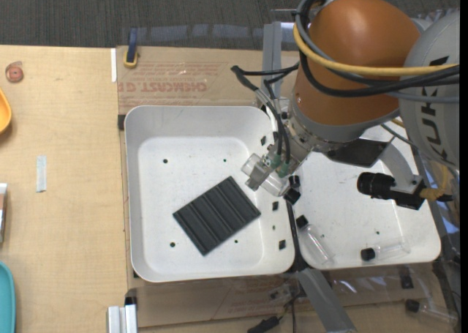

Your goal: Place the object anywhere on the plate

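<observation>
The plate [216,215] is a dark ribbed rectangle lying at a slant on the floor of the left bin [146,178]. My gripper [262,172] hangs over the right part of that bin, just above and right of the plate's upper corner. Something pale and translucent shows at its tip, and I cannot make out whether it is a held thing. A clear tube [316,241] lies at the front left of the right bin [417,247]. A second clear tube with a black cap [383,252] lies near that bin's front wall.
The arm's orange band [351,53] and grey body hang over the right bin's back half and hide it. Small black bits [292,195] sit along the wall between the two bins. Cardboard lies behind the bins, and a wooden bench surface [58,178] is at the left.
</observation>
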`<state>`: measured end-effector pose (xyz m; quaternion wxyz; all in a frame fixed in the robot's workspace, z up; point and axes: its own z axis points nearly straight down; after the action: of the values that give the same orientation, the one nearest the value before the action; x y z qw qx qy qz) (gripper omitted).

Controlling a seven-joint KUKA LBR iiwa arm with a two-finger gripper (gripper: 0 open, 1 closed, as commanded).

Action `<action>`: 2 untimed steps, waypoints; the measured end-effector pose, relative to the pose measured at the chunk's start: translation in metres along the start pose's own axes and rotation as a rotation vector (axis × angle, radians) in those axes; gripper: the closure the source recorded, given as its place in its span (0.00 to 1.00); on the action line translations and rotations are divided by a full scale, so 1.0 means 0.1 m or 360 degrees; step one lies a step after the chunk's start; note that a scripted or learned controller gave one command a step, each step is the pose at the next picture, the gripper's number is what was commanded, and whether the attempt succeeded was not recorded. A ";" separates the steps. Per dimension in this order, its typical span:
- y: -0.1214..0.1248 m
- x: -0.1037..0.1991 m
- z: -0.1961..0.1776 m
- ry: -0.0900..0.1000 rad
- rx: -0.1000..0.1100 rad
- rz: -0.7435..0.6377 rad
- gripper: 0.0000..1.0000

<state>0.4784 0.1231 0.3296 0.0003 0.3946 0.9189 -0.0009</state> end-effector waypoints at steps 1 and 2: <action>-0.16 -0.16 0.98 0.0004 0.0001 -0.0471 1.00; -0.10 -0.25 0.39 0.0001 -0.0002 -0.0472 1.00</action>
<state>0.4882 0.0977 0.2909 0.0002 0.2545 0.9671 -0.0003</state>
